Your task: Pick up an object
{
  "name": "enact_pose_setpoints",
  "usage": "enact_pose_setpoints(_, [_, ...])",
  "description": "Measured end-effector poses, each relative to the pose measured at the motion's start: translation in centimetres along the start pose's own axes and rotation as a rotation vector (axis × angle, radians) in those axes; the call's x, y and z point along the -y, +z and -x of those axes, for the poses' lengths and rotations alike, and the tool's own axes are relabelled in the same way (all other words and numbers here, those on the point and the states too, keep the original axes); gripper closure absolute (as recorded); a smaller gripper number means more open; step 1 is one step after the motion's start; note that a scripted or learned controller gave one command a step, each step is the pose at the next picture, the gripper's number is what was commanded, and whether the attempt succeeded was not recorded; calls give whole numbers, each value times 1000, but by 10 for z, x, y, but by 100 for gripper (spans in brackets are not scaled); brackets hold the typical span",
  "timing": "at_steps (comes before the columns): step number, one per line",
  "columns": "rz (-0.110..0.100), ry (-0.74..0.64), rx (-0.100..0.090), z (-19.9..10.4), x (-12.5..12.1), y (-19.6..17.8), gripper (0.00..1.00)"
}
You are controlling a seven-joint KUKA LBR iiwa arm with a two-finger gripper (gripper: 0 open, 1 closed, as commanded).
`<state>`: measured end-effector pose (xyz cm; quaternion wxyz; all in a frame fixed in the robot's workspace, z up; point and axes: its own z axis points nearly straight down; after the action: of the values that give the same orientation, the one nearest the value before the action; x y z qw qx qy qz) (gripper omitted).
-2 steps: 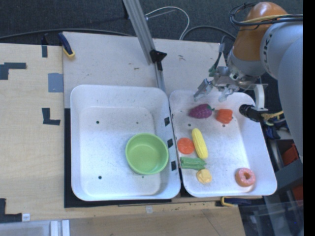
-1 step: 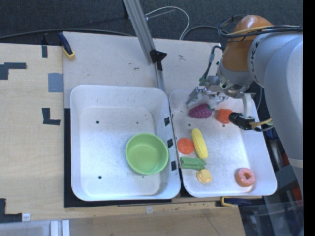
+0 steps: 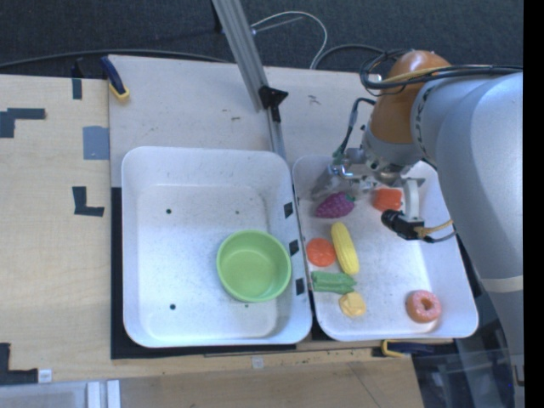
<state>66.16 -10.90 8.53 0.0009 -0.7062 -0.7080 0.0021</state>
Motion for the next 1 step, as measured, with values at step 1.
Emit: enact_pose_setpoints(1, [2, -1, -1, -1, -1, -13, 100])
